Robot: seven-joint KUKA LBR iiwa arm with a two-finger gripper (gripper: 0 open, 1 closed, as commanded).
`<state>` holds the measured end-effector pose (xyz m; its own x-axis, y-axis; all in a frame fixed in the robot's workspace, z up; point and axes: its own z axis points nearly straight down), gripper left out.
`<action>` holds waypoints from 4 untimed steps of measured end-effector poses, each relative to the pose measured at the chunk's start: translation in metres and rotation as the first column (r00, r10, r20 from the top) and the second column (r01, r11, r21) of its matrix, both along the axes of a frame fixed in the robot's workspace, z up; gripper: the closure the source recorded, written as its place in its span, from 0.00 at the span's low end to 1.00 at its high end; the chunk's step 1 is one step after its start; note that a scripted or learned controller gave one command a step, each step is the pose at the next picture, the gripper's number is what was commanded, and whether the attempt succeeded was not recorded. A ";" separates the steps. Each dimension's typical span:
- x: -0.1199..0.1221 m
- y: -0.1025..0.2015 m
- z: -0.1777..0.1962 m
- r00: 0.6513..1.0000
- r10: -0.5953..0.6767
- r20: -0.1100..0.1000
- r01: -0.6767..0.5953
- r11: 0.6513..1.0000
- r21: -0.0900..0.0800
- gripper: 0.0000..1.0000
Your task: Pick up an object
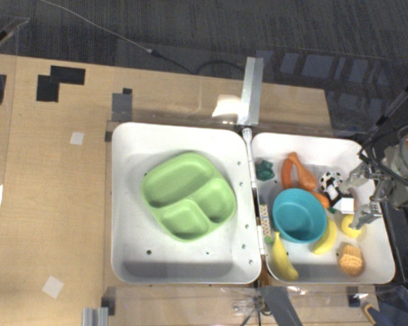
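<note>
1. The two-finger gripper (366,196) hangs over the right white bin (307,149), fingers spread apart, nothing between them.
2. Beneath sit a blue plastic bowl (299,215), yellow bananas (two) (281,257) and an orange corn-like toy (351,258).
3. A green divided plate (188,195) lies in the left white bin (133,155).

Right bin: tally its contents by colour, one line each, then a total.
Yellow: 3, banana, banana, corn cob
Orange: 1, carrot
Blue: 1, bowl
Teal: 1, small toy
Black-and-white: 1, small toy
Total: 7
</note>
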<state>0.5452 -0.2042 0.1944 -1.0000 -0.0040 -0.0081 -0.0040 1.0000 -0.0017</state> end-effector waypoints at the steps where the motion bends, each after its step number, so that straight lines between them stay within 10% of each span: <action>1: -0.050 0.009 -0.100 0.986 0.168 -0.001 -0.168 0.986 -0.001 0.00; 2: -0.051 0.025 -0.102 0.983 0.185 0.011 -0.184 0.982 -0.038 0.00; 4: -0.051 0.020 -0.099 0.920 0.393 -0.001 -0.392 0.919 -0.049 0.00</action>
